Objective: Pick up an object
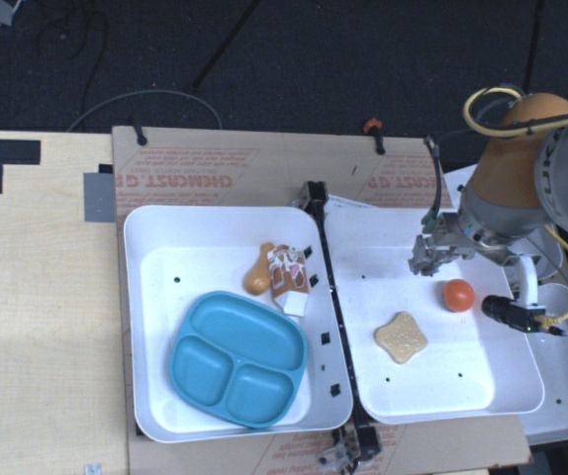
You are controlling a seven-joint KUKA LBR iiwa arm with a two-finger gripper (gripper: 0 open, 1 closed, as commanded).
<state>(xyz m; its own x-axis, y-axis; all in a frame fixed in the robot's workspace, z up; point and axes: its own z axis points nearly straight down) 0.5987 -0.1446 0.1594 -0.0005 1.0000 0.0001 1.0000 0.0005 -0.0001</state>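
- Gripper [425,262] low in right bin [521,389], can't tell if clenched or released; nothing visibly held.
- Tomato [457,295] just beside it, cracker [401,337] near; pick not done yet.

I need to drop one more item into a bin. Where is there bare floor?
Right bin: bare along the near wall, in front of the cracker, and left of the end effector. Left bin: a bare patch in the far left corner; the blue tray and snack packet crowd the rest.
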